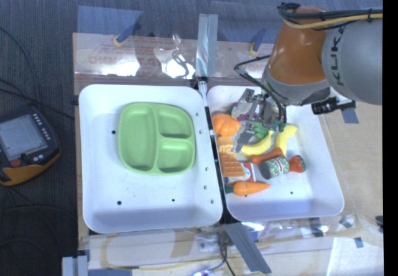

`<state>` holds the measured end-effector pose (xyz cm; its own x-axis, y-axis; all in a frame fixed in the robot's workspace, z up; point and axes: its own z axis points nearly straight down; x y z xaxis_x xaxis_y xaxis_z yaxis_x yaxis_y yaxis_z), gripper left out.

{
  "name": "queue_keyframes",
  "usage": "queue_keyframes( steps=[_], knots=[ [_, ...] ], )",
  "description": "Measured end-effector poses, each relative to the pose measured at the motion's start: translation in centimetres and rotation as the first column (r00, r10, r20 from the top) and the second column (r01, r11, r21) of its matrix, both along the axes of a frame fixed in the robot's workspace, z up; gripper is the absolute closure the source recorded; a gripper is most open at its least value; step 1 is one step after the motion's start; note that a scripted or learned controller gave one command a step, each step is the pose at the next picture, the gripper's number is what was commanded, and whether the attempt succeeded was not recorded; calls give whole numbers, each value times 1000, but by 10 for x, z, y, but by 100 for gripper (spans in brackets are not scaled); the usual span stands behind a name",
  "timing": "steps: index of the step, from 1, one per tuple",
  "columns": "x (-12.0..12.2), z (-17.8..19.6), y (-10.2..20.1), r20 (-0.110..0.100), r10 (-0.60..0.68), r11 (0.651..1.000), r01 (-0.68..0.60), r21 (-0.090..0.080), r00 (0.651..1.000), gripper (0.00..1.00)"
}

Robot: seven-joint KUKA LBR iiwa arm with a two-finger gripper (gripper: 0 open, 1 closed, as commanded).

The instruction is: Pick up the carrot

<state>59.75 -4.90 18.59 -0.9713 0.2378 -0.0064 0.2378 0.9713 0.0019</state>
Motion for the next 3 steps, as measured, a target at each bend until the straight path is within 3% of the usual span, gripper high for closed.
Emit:
queue_keyframes(
  steps=[1, 2, 3],
  knots=[
    [-6, -95, -48, 10, 1, 1000, -1, -5, 1000, 0],
    [43, 5, -10, 10, 75, 997, -75, -3, 997, 0],
    [-4, -94, -55, 3, 39, 999, -39, -2, 999, 0]
  ],
)
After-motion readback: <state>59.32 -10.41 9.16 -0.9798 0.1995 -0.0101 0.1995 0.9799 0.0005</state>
